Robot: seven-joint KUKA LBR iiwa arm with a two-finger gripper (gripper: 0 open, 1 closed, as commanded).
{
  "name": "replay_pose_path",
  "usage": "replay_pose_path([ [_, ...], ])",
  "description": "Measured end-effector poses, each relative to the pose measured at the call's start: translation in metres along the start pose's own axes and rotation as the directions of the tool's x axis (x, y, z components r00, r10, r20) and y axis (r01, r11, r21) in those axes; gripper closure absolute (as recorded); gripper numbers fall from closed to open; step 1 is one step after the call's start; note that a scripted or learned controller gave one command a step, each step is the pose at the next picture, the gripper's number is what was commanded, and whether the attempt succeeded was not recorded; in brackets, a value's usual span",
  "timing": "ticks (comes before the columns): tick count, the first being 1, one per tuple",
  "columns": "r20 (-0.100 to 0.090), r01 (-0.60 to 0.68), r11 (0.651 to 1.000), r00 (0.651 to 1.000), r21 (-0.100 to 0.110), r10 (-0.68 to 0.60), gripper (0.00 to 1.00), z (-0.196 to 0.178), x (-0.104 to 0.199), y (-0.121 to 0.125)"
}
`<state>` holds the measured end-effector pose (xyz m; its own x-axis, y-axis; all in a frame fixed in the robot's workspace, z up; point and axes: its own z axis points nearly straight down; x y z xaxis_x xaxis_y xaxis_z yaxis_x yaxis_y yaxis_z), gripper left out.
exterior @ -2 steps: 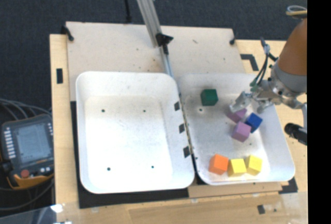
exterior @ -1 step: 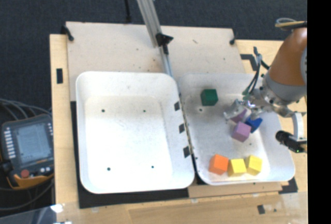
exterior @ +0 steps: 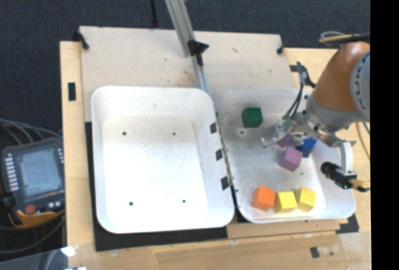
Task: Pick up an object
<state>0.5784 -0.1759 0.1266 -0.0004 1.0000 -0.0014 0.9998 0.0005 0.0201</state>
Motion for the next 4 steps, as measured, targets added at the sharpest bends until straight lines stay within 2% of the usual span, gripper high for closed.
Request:
replay_pose_path([
  [1,0.001,-0.006,1.000,1.000,-0.005,0.007,1.00,-0.010,-0.001,0.001],
  [2,0.001,0.002,1.000,1.000,0.014,-0.002,1.00,-0.057,-0.002,0.011],
  [3,0.001,0.003,1.000,1.000,0.013,-0.003,1.00,-0.104,-0.001,0.008],
  [4,0.000,0.005,1.000,1.000,0.016,-0.005,1.00,-0.123,-0.002,0.009],
])
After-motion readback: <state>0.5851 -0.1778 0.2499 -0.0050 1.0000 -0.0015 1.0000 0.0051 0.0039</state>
